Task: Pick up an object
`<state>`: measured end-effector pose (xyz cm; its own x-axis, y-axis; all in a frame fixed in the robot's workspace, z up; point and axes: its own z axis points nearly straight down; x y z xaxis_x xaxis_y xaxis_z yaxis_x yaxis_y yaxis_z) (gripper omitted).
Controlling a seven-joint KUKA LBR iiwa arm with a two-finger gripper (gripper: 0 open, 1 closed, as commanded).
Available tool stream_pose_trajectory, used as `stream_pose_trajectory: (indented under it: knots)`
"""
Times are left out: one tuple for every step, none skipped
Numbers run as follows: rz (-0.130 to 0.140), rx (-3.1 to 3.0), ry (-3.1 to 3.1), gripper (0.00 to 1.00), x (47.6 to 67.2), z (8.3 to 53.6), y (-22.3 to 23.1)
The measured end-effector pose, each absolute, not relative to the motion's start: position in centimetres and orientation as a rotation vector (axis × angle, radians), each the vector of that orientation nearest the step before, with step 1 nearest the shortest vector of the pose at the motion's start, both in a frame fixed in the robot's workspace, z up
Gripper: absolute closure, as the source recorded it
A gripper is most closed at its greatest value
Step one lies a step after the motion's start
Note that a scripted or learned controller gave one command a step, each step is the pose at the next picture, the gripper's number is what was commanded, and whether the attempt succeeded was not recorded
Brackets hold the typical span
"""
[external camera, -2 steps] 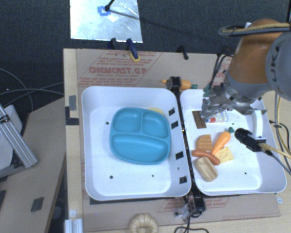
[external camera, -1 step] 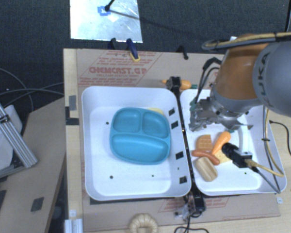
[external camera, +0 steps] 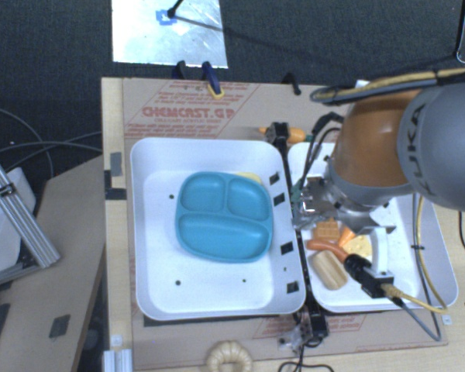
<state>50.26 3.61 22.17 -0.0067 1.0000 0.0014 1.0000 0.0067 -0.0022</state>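
The arm reaches over the right bin [external camera: 438, 281], and its wrist hides most of that bin. My gripper [external camera: 319, 211] hangs low at the bin's left side, just above a heap of toy food. In that heap lie an orange carrot-like piece [external camera: 325, 244], a tan bread roll [external camera: 329, 270], a pale yellow wedge [external camera: 359, 246] and a small waffle-like piece [external camera: 325, 229]. A blue divided plate [external camera: 223, 216] lies in the left bin [external camera: 155, 285], with a pale yellow thing [external camera: 250, 177] peeking out behind its far edge.
An orange thing [external camera: 294, 136] sits at the far rim between the bins. A beige ring [external camera: 231, 356] lies on the bench in front of the bins. The divider with black clips [external camera: 287, 246] runs between the two bins.
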Motion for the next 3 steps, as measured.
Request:
stream_pose_trajectory:
  knots:
    - [-0.003,-2.215,-2.229,1.0,50.32,22.95,3.99]
    - [-0.003,-2.214,-2.229,1.0,51.16,23.27,4.77]
    - [-0.001,-2.219,-2.224,1.0,50.79,23.36,4.24]
